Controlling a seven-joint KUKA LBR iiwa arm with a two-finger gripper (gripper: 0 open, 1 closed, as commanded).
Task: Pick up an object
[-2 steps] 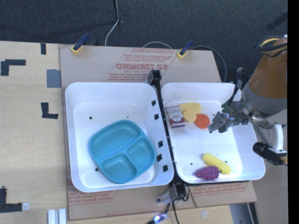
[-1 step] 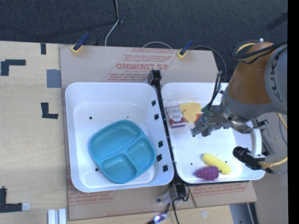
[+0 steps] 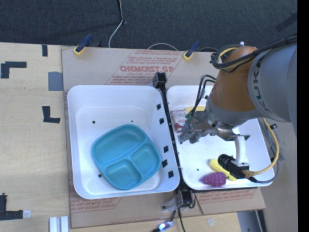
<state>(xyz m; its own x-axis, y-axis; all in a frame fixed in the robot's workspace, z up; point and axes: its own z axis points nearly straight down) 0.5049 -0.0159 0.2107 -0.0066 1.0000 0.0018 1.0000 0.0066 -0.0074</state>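
The arm comes in from the right of the frame, orange band showing, and its gripper hangs low over the right bin, close to that bin's left wall. Whether the claw is released or clenched, I cannot tell from here. At the lower edge of the right bin lies a purple, bumpy object, well apart from the gripper. Just above it sits a yellow object, partly hidden by black hardware. In the left bin, a blue divided plate rests toward the lower right.
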